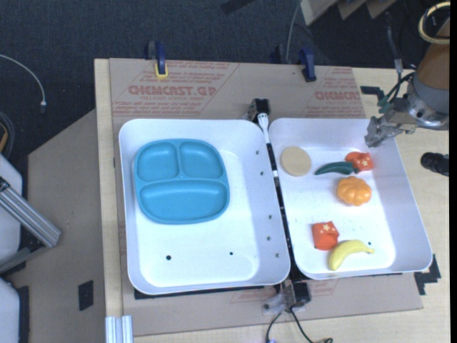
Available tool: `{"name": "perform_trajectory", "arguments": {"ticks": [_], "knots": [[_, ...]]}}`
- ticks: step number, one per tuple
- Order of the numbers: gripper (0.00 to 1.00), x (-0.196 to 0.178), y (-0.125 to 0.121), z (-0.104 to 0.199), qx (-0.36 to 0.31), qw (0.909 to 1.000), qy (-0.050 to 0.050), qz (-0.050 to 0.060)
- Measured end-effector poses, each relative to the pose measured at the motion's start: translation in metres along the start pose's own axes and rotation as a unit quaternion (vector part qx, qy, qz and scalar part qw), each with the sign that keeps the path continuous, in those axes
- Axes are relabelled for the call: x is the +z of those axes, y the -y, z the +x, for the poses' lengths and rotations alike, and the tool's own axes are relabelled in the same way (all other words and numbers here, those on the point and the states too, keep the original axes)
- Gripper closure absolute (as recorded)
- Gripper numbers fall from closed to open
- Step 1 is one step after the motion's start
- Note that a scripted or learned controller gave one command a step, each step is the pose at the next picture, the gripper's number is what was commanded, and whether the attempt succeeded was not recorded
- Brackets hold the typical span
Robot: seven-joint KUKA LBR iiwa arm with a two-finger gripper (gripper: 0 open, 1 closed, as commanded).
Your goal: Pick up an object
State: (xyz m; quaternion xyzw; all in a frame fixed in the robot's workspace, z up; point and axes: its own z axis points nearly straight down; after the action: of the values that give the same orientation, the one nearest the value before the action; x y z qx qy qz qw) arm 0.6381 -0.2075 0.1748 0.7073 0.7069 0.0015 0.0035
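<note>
— Fingers, can you see how wide they stand? From where I'm standing I honestly cannot tell whether they're spread or pressed together; the tips are a blur

— Same for me. What I can say is that nothing sits between them. They hang over the far corner of the right bin, just inside its rim, touching none of the toys

— So it's the approach, I'd say, before any grasp. What's closest to them?

— The red toy, just beneath and a touch to the side of the tips. The green pepper lies against it on the side away from the fingers, and the orange pumpkin sits near, a little further on

— And the rest?

— A beige disc past the pepper. The red cube and the banana are well apart from the fingers, at the opposite end of that bin. The blue plate is further off again, in the left bin

— Then the next move, I reckon, calls for a short shift over the red toy, a drop with the tips either side of it, and a squeeze

— Tricky, mind you: the pepper lies so close it could get nudged or caught along with it
</note>
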Motion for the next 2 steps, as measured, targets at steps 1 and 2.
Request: {"name": "perform_trajectory", "arguments": {"ticks": [1, 2], "knots": [[1.00, -0.046, -0.002, -0.006, 0.000, 1.0000, 0.000, -0.001], [1.00, -0.071, -0.004, -0.006, -0.001, 1.0000, 0.000, 0.000]]}}
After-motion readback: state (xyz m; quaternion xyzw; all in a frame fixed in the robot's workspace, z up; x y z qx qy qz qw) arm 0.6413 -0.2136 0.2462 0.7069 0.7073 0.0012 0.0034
